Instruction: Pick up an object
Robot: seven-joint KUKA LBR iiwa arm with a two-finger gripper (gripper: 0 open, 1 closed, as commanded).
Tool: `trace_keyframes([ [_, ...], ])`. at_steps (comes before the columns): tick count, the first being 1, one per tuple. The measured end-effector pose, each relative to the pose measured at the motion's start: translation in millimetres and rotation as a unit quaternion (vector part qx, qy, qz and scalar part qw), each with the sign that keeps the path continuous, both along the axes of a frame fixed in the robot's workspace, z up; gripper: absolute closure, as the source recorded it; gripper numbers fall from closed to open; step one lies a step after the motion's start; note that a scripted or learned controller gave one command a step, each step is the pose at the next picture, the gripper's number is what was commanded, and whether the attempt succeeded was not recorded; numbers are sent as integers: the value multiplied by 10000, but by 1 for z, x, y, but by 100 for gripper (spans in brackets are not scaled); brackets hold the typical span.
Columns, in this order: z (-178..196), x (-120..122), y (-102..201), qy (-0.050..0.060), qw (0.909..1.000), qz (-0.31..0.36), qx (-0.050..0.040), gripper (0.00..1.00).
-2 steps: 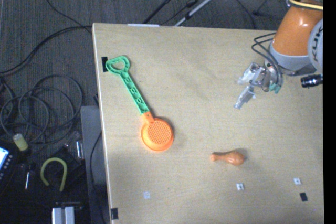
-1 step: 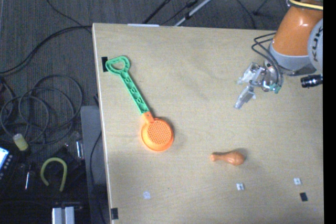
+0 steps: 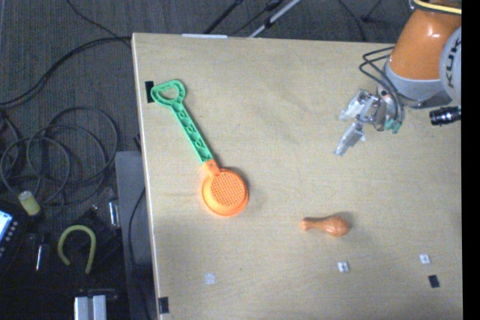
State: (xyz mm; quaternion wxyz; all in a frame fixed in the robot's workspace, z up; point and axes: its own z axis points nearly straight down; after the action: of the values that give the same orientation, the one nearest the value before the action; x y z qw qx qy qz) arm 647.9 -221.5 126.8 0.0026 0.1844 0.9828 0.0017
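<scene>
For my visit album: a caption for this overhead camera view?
Robot hand hovers above a bench with a green-handled orange strainer and orange drumstick.

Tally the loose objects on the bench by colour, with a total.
Green and orange: 1, the strainer
Orange-tan: 1, the small drumstick-shaped toy
Total: 2

Even, soft light — faint shadows, slightly grainy, no glare.
</scene>
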Motion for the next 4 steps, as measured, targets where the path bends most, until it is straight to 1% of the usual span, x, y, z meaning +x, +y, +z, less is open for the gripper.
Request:
trace_keyframes([
  [1, 0, 0, 0, 0, 10000, 0, 0, 0],
  [2, -31, -52, 0, 8, 9477, 3192, -13, 0],
  [3, 41, -43, 0, -3, 9889, 1489, -12, 0],
  [4, 51, -41, 2, -31, 9888, 1491, -4, 100],
])
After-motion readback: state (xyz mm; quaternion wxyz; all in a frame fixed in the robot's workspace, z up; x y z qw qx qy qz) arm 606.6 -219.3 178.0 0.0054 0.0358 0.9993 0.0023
